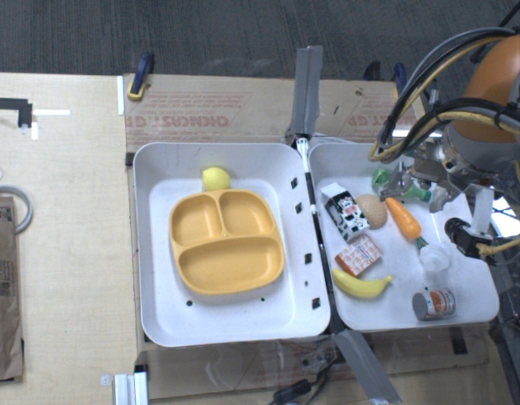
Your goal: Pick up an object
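1. While the grey arm (pixel 488 99) reaches in from the right of the camera view, its gripper (pixel 412 184) hangs low over the right bin (pixel 488 306), at that bin's far side, and whether it is open or closed cannot be told from this angle.
2. Just left of the gripper lies a carrot (pixel 403 217), slanting away from it, with a green item (pixel 381 179) partly hidden at the gripper's far-left side; nothing can be seen held by the gripper.
3. Further left of the carrot sits a brown rounded object (pixel 374 212), touching a black-and-white carton (pixel 345 213).
4. Nearer the camera than the carton lies a red-and-white packet (pixel 359 256), and just beyond it toward the camera a banana (pixel 361 284).
5. Well toward the camera from the gripper, a small can (pixel 434 304) lies on its side, with a clear plastic cup (pixel 434 260) between can and carrot.
6. Across the divider from the gripper, the left bin (pixel 159 310) holds a yellow divided plate (pixel 227 241), and a yellow ball (pixel 215 178) touches the plate's far rim.
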Controlling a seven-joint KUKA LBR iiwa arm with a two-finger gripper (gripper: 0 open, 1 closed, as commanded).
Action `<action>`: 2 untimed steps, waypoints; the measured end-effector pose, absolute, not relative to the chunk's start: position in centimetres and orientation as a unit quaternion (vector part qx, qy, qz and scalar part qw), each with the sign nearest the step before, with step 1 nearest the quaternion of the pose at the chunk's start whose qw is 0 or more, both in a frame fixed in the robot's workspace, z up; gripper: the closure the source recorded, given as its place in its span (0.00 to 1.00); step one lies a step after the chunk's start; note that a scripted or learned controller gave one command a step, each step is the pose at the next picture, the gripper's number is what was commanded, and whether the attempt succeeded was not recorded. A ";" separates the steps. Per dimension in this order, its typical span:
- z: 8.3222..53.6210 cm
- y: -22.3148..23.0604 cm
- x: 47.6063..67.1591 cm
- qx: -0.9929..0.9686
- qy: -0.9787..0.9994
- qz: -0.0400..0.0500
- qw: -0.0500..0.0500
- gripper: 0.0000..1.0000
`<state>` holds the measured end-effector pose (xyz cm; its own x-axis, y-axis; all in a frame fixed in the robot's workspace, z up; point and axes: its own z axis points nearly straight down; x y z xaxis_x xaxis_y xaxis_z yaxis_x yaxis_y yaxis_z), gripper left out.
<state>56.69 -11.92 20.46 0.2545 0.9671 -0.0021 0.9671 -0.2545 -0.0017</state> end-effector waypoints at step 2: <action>10.7 -17.1 58.9 -0.803 -0.596 -0.003 -0.006 1.00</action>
<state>58.85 -17.14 10.75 0.2900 0.9570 -0.0018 0.9570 -0.2899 0.0131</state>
